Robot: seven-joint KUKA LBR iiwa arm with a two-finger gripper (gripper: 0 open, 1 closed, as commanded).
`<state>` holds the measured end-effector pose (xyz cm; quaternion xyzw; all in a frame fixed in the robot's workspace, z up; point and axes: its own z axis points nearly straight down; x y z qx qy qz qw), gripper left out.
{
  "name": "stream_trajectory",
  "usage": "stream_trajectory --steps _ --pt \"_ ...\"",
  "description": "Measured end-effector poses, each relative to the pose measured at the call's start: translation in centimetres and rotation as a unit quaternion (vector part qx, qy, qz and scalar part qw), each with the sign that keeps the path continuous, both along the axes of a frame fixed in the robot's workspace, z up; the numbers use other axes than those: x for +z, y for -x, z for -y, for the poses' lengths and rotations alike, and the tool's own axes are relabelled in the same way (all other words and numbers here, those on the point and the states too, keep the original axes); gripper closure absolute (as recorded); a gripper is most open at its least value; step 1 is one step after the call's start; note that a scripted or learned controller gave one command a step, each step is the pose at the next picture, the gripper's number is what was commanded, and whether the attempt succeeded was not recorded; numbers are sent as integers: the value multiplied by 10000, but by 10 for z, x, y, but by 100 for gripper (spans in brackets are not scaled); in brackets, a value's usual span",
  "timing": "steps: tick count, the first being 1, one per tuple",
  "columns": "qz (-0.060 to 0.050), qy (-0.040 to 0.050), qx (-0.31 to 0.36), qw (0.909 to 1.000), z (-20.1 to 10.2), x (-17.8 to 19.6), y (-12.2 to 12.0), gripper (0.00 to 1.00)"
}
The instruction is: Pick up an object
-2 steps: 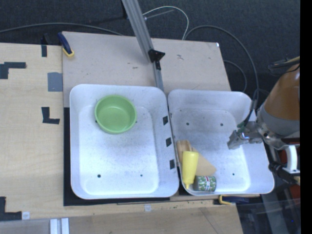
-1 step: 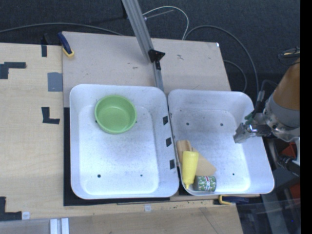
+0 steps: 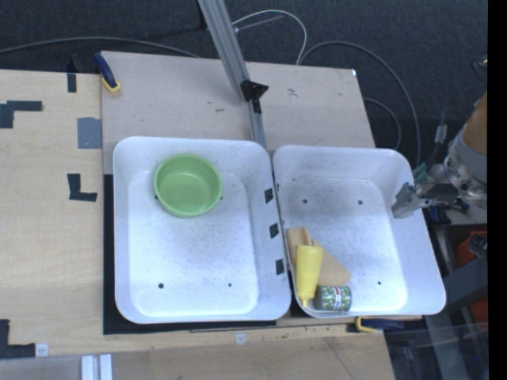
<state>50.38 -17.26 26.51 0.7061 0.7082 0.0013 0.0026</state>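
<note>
A green bowl (image 3: 188, 184) sits upright in the upper left of the left bin (image 3: 198, 283). In the right bin (image 3: 341, 155), near its front left corner, lie a yellow tube-like object (image 3: 307, 271), a tan flat wedge (image 3: 334, 269) partly under it, and a small green can (image 3: 333, 298) on its side. My gripper (image 3: 405, 199) hangs at the right bin's right rim, well to the right of these objects and apart from them. Nothing shows in it.
A slanted metal pole (image 3: 226, 38) rises from behind the seam between the bins. A blue and yellow clamp (image 3: 106, 72) lies at the board's back left corner. Cables loop behind the right bin. A yellow clip (image 3: 368, 324) sits under the right bin's front edge.
</note>
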Motion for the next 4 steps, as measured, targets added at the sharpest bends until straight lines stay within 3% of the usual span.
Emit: stream_trajectory --steps 4 --pt "-36 -17 26 10000 -223 -15 -26 100"
